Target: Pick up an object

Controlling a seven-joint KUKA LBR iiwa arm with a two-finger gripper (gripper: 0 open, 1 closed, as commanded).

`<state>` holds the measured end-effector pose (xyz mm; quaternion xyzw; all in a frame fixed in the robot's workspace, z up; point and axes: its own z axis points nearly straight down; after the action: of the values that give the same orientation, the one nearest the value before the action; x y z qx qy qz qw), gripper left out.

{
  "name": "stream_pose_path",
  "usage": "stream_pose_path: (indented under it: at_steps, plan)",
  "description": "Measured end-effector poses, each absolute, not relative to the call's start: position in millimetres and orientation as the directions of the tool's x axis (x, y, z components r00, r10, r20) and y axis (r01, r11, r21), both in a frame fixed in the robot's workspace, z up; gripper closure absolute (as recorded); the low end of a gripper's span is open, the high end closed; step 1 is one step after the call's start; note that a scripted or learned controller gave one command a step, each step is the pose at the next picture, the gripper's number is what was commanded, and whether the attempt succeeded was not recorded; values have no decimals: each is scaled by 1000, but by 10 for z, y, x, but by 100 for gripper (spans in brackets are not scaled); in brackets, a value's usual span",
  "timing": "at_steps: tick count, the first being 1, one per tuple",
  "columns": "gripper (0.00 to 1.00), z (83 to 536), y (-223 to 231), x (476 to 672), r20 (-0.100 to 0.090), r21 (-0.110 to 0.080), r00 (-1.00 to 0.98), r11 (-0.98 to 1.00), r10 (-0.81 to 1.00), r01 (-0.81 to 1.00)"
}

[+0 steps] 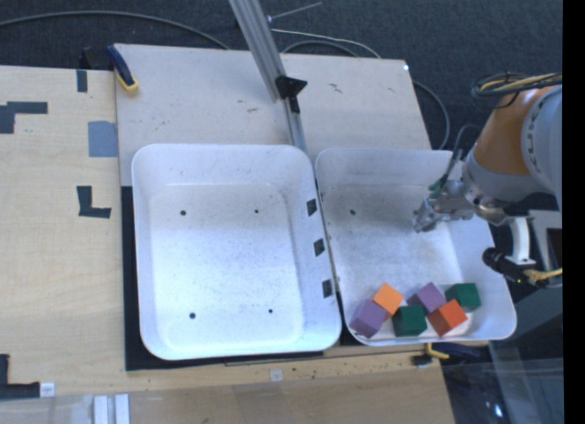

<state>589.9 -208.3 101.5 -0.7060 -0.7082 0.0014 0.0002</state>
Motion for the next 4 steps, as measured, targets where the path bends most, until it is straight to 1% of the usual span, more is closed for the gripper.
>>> stream_pose_path:
  at_steps: [4]
  plan:
    - [100,1386,-2066,5894,-3,-8,-6,6,1000,1000]
